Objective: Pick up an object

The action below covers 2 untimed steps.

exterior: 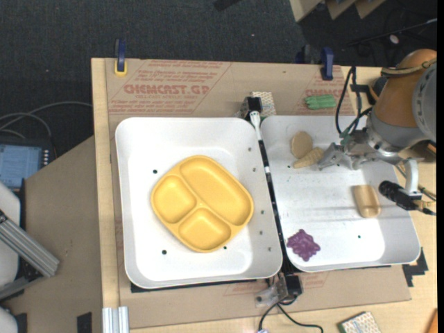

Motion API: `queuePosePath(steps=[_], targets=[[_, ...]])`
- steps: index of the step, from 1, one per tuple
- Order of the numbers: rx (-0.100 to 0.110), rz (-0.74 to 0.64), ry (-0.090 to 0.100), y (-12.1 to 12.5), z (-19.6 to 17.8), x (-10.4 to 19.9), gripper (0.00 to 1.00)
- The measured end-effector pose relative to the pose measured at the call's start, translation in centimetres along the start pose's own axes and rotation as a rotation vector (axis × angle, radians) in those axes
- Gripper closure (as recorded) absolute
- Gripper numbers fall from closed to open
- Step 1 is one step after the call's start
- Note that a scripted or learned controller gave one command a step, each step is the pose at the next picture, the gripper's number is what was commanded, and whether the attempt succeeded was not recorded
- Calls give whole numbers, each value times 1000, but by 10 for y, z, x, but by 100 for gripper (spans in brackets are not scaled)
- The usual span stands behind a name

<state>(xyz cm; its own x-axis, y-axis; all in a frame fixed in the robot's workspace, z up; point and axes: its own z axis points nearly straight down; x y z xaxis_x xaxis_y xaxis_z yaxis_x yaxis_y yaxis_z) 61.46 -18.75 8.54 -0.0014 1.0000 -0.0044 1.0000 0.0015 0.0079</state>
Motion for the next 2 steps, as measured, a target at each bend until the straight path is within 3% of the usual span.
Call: queuePosePath(steps=[1,2], targets=[[9,1,15,-55,0,-34,0],[9,2,11,-137,-1,-34,0]])
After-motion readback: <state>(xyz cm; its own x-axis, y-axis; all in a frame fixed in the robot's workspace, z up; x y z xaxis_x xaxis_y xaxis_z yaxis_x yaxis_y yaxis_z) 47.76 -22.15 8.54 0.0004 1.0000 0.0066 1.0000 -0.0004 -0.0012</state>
